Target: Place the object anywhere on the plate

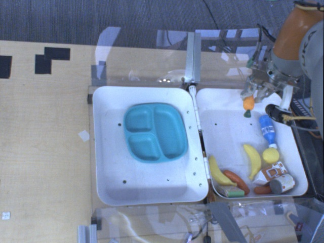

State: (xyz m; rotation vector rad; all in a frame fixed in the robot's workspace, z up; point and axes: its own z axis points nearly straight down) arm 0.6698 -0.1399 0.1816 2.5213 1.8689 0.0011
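Over right bin — end effector (251,96) grips small orange carrot (248,104); plate (154,132) smooth blue, sectioned.

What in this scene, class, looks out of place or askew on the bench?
Nothing looks spilled or damaged. The blue three-compartment plate lies slightly turned in the left white bin. A small orange carrot-like toy hangs below the gripper, above the right white bin, whose other toys crowd its near right corner.
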